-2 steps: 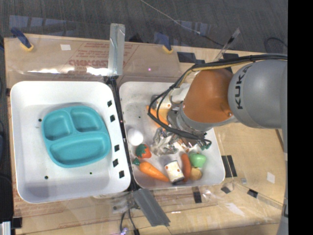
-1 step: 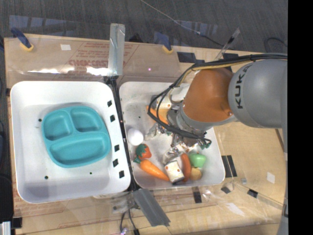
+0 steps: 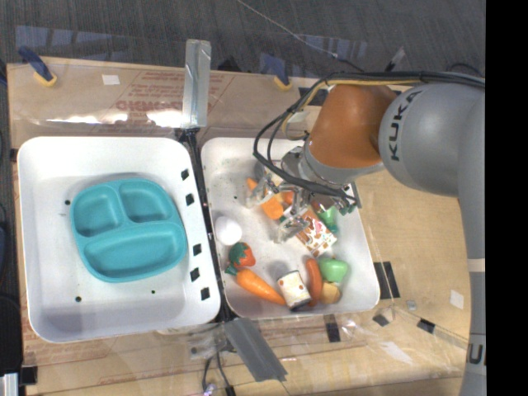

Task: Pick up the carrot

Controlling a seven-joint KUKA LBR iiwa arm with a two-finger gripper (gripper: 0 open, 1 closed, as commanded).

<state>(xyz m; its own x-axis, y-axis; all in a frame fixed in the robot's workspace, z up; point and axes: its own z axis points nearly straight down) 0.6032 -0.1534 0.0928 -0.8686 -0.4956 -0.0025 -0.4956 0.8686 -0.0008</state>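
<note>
The two bins look like smooth white plastic with a soft sheen. The teal divided plate is matt plastic. The carrot has a glossy, moulded plastic look, as does the green toy near it. The arm shows smooth grey painted casing and a shiny orange band. The surface looks like cardboard under clear glossy film.

Lighting: even, moderately bright, from overhead. Glare: a white streak lay on the clear plastic sheet above the left bin; a soft sheen showed on the arm's orange band. Shadows: soft grey, pooled along the left bin's lower wall and beneath the arm in the right bin. Focus: slightly soft throughout; small items looked smeared. Surround: dark floor, low detail.
</note>
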